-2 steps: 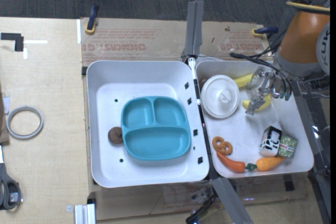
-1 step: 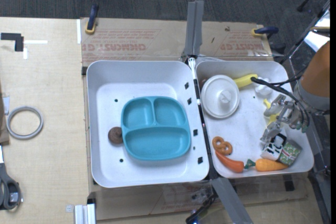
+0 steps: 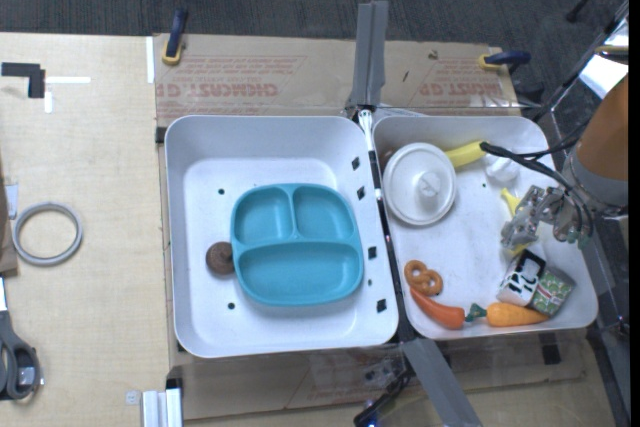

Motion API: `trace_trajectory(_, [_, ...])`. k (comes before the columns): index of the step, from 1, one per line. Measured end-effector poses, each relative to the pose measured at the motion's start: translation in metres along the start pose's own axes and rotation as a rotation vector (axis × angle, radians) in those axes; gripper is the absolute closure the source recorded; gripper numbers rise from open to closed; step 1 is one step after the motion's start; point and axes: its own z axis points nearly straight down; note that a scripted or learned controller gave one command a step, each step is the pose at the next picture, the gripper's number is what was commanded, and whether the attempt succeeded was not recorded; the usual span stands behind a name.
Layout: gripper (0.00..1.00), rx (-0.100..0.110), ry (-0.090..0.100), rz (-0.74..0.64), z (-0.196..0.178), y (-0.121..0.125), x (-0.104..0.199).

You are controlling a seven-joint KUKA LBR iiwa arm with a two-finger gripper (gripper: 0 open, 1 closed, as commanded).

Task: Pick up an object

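My gripper (image 3: 522, 223) hangs over the right part of the right bin (image 3: 470, 245), reaching in from the right edge. Just below it lie a black-and-white box (image 3: 520, 281) and a green packet (image 3: 550, 293). A small yellow piece (image 3: 511, 202) sits right beside the gripper's upper left. A white round lid (image 3: 421, 183), a yellow banana (image 3: 464, 153), a pretzel (image 3: 423, 277), a red-orange pepper (image 3: 438, 309) and an orange carrot (image 3: 516, 315) also lie in this bin. I see nothing held in the gripper.
The left bin (image 3: 190, 215) holds a blue divided plate (image 3: 297, 243) and a brown round piece (image 3: 220, 258). A grey tape ring (image 3: 45, 233) and scissors (image 3: 18, 365) lie on the bench to the left. Black cables (image 3: 520, 155) run over the right bin's far corner.
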Motion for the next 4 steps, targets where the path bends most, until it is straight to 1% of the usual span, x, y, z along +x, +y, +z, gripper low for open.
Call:
trace_trajectory(1, [0.0,0.0,0.0,0.0,0.0,0.0,0.0])
trace_trajectory(2, [0.0,-0.001,0.005,0.159,0.01,0.0,0.014])
trace_trajectory(3, [0.0,0.001,0.006,0.376,0.011,0.046,0.047])
trace_trajectory(4, [0.0,-0.002,0.004,0.436,0.01,0.019,-0.022])
